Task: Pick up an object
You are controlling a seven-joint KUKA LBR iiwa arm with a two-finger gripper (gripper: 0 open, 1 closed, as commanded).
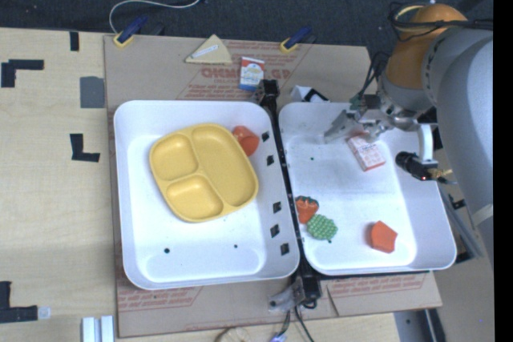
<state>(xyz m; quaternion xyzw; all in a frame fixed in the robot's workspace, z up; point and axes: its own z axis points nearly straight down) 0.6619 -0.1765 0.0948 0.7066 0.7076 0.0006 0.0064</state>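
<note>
2 shallow white bins sit side by side on a cardboard-covered bench. The right bin (pixel 425 240) serves as the landmark. Over its far edge hangs the gripper (pixel 353 124) of a grey arm with an orange band, its fingers slanting down toward the bin floor; whether they are open or closed cannot be told, and nothing is seen between them. Just beside the gripper, on the bin floor, lies a small red-and-white card packet (pixel 368 154). Near the bin's front edge rests an orange block (pixel 383 236). By its left wall lie a green dotted piece (pixel 322 227) and a small orange-red toy (pixel 306 208), touching. The left bin (pixel 136 196) holds a yellow 3-compartment plate (pixel 203 171), with a red-orange ball (pixel 247 139) at its far right rim.
</note>
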